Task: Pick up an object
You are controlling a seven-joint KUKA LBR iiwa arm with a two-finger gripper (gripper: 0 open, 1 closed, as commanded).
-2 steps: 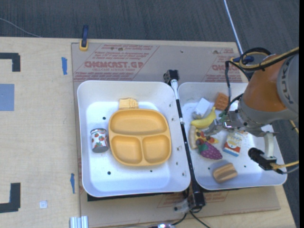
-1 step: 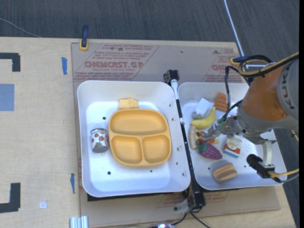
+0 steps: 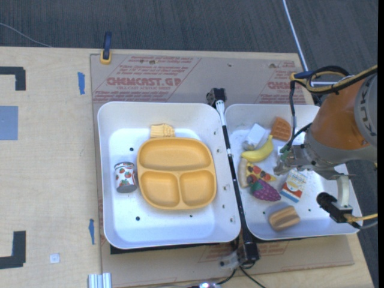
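My gripper hangs low in the right bin, beneath the orange band of the arm. It sits just right of a yellow banana and above a small white and red carton. To its lower left lie a bunch of purple grapes and a striped multicoloured toy. A white box and an orange piece lie at the back of the bin. A brown bread roll rests near the front. I see nothing lifted.
The left bin holds a yellow divided plate, a small printed can to its left and a tan waffle piece behind it. A black divider runs between the bins. Cables loop over the arm.
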